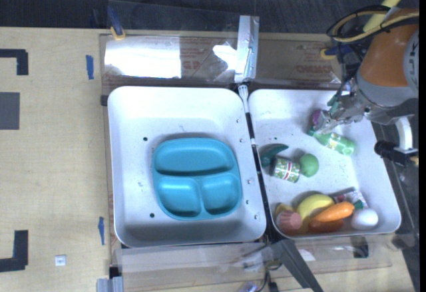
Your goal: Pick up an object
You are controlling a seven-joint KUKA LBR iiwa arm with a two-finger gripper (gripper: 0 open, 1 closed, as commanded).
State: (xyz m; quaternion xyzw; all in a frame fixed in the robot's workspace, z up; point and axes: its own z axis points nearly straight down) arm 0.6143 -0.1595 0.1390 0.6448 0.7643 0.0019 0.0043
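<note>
My gripper [326,122] hangs low over the far right part of the right bin [266,114], below the orange band of the arm [386,61]. Just under and in front of it lies a light green bottle [339,144], touching or nearly touching the gripper's tip. Nearer the bin's middle sit a small can with a red label [286,169], a green ball [309,165] and a dark green piece [273,150]. Along the near wall lie a yellow fruit [314,204], an orange carrot [333,212], a white egg [365,219] and a pink piece [289,220].
The left bin [126,151] holds a blue divided tray [196,176]. A clear plastic panel [180,51] stands behind the bins. Yellow and black cables [359,21] loop above the arm at the upper right.
</note>
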